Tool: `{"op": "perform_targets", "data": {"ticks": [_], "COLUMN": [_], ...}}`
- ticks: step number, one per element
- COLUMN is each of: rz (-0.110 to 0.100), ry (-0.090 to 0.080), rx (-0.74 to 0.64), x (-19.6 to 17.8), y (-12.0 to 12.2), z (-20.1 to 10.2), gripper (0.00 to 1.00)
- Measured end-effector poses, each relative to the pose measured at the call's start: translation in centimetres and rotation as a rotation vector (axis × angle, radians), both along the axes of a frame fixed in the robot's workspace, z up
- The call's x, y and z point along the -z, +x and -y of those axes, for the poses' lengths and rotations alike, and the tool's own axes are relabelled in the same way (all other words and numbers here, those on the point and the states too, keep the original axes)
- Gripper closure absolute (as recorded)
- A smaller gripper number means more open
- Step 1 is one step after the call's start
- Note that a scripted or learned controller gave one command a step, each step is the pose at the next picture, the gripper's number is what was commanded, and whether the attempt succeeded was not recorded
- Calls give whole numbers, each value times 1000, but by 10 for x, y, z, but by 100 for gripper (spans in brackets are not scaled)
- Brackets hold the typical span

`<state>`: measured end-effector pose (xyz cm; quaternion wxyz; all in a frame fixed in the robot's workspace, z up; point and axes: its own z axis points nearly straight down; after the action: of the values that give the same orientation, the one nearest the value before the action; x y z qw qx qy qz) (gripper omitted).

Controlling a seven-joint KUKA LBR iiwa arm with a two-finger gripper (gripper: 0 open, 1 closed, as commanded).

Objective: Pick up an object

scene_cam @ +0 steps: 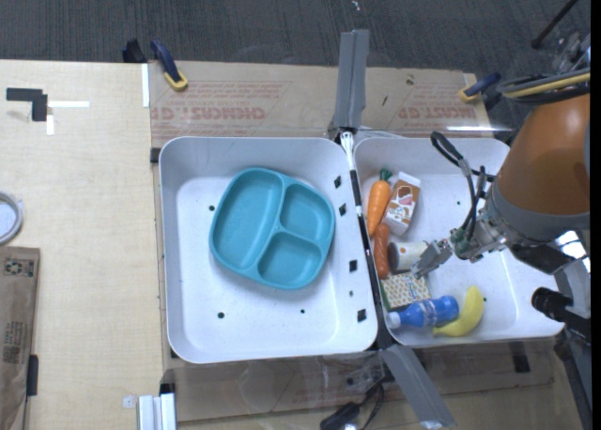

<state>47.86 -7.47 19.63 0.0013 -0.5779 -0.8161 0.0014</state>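
A blue divided plate (272, 228) lies in the left bin (178, 259); a tape roll (7, 219) sits at the bench's left edge.

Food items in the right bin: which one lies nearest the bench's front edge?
The yellow banana, curved beside the blue bottle; the carrot and carton lie farther back.

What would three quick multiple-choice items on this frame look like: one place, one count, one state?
1. Where is the blue plate?
A. left bin
B. right bin
C. bench

2. How many compartments has it?
A. two
B. three
C. four

3. How does the blue bottle rest?
A. upright
B. on its side
C. on the plate

Key: 1 A, it sits inside the left bin. 2 B, ridges split it into three wells. 3 B, it lies flat in the right bin beside the banana, below the gripper.
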Motion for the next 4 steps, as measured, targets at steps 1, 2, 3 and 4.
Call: {"op": "perform_targets", "data": {"ticks": [1, 2, 3, 4], "rz": [5, 4, 0, -1], "ry": [0, 4, -1, -1], "rx": [59, 60, 143, 143], "x": [103, 95, 16, 16], "y": [0, 2, 14, 14], "z": [39, 38, 66, 66], "gripper": [0, 100, 100, 0]}}
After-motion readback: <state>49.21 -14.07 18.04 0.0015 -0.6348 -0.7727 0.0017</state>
